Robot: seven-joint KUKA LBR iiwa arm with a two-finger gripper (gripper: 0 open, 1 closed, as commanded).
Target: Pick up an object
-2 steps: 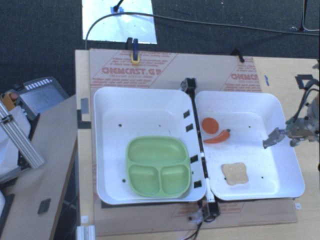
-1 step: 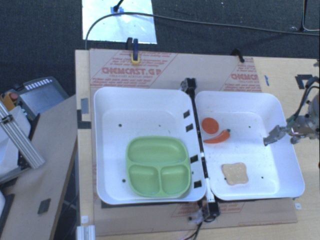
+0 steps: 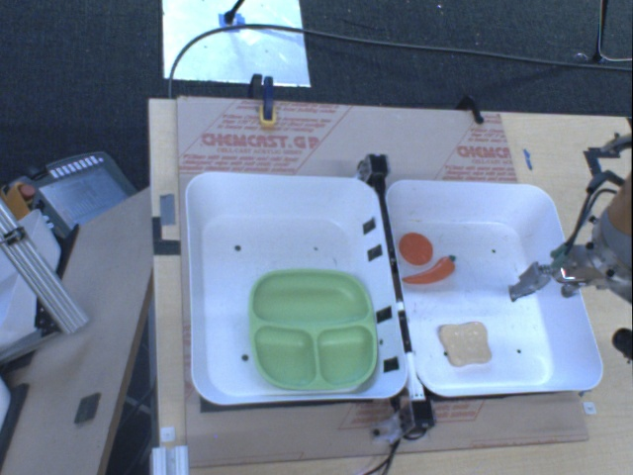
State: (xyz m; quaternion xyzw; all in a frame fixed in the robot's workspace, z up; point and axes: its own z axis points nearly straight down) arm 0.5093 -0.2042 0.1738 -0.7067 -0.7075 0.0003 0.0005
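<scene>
Red print reading "CHEMCAST GP" is seen on the brown protective sheet (image 3: 297,132) lying under the two bins, left of centre near its far edge. The same red print is repeated at the sheet's far right, partly legible. No other text can be read.

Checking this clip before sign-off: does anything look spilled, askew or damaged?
Nothing stands out. The green tray lies flat in the left bin; the red disc, orange pepper and beige slice lie apart in the right bin.
</scene>
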